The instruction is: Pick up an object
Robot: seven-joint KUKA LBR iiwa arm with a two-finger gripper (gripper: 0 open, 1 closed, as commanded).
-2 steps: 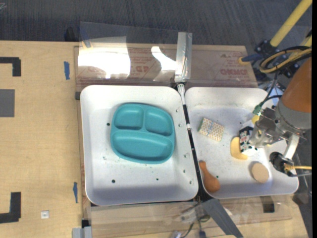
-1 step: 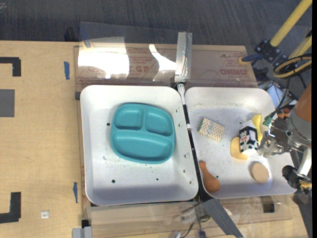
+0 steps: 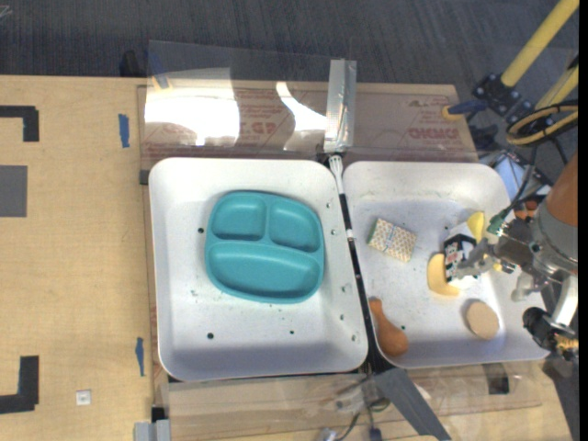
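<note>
Overhead slanted view of two shallow white bins side by side. Left bin (image 3: 175, 338) holds a teal divided plate (image 3: 265, 246) lying flat near its centre. Right bin (image 3: 404, 177) holds several small items. Grey arm w/ orange band (image 3: 562, 200) reaches in from the right; its gripper (image 3: 464, 257) sits low over a yellow banana-like toy (image 3: 443, 277), approx. mid-right of that bin. Fingers are too cluttered to read: can't tell if apart, together, or clamped on anything.

Other items, smaller: an orange-brown carrot-shaped piece (image 3: 388, 331) at the bin's front-left edge, a round tan disc (image 3: 481, 319) just front-right of the yellow toy, a speckled beige block (image 3: 392, 239) toward the middle.

Judgement: the yellow toy looks light, stiff plastic, smooth and prob. slippery, not fragile. Best hold is across its narrow curved body, mid-length.
</note>
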